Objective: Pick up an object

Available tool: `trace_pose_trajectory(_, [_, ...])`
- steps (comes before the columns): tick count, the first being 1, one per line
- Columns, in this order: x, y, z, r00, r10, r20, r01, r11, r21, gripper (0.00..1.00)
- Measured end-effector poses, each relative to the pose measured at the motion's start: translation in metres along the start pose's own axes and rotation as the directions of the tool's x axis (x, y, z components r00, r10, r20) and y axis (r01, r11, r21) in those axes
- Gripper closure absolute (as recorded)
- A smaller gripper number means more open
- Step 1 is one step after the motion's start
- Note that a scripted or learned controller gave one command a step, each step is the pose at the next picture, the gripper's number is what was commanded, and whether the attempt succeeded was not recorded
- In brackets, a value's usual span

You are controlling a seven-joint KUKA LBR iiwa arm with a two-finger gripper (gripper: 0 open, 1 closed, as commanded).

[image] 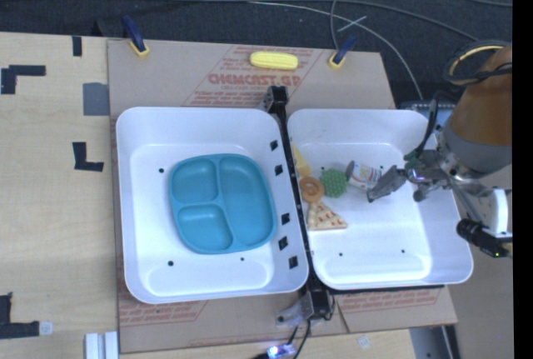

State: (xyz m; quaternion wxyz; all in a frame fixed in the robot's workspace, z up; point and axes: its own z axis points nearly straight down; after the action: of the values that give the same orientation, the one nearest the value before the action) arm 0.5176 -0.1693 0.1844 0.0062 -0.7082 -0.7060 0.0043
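green ball [334, 181] lies in right bin [416, 266].

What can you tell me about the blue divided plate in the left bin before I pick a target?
The blue divided plate is a light blue tray with rounded corners, plastic by its look. Raised ridges split it into three compartments: one large along its right side, two smaller on its left. It lies flat, right side up and turned a little, on the floor of the left bin, roughly centred. Nothing sits in it, and only the bin floor touches it. The claw hangs over the other bin.
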Motion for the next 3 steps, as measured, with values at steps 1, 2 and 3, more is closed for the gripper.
trace_pose_trajectory(1, [0.000,0.003,-0.007,1.000,-0.004,0.003,0.004,1.000,-0.013,0.00])
trace_pose_trajectory(2, [-0.001,0.005,0.037,1.000,-0.004,0.003,0.004,1.000,-0.010,0.00])
trace_pose_trajectory(3, [0.004,0.002,0.097,1.000,-0.005,0.004,0.005,1.000,-0.014,0.00])
